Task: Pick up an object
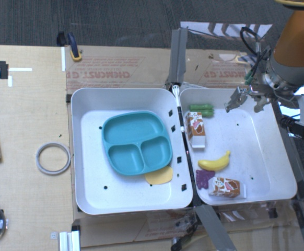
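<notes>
One arm [293, 41] tilted, gripper [245, 101] over right bin's [277, 156] far edge.

The left bin [84, 156] holds a divided tray [136, 143]; the right bin [269, 156] holds a banana [214, 162] between two cartons [196, 129], perhaps.

A single fixed camera is looking down at a slant on the pale wooden bench [26, 119], taking in both shallow white plastic bins [84, 156] from moderate height, the far edge lying toward the top.

Yellow banana [215, 162] in right bin [277, 156]
</notes>
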{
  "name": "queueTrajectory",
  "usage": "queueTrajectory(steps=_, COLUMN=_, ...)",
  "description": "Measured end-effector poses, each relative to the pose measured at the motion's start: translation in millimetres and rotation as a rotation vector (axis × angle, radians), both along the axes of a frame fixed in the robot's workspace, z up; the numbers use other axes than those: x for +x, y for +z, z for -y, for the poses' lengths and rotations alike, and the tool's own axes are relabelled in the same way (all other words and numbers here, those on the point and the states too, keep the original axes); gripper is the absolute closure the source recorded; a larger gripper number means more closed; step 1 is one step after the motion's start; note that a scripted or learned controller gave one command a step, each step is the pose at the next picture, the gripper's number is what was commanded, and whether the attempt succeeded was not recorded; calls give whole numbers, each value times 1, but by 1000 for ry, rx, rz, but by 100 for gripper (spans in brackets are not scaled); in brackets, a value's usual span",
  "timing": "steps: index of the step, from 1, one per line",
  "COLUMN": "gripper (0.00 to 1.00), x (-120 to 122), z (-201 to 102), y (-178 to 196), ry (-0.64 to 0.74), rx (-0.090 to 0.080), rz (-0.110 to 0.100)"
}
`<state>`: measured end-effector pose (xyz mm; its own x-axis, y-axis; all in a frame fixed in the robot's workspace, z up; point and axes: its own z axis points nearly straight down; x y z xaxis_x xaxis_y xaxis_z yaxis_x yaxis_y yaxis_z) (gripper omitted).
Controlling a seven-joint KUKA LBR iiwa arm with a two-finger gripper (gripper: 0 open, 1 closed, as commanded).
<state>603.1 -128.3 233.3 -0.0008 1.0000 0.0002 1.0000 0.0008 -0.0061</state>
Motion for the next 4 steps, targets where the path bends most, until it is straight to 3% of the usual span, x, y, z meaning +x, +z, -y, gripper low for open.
queueTrajectory(steps=1, gripper=0, x=-24, z=-32, y=-106, ry=32, rx=0, rz=1)
queueTrajectory(steps=2, gripper=0, x=-127, z=-13, y=-145, ry=62, rx=2, rz=0)
queueTrajectory(steps=3, gripper=100, x=-126, z=-12, y=-138, ry=58, rx=2, rz=-1)
queueTrajectory(steps=4, gripper=100, x=-85, z=-68, y=42, ry=38, rx=-2, rz=1)
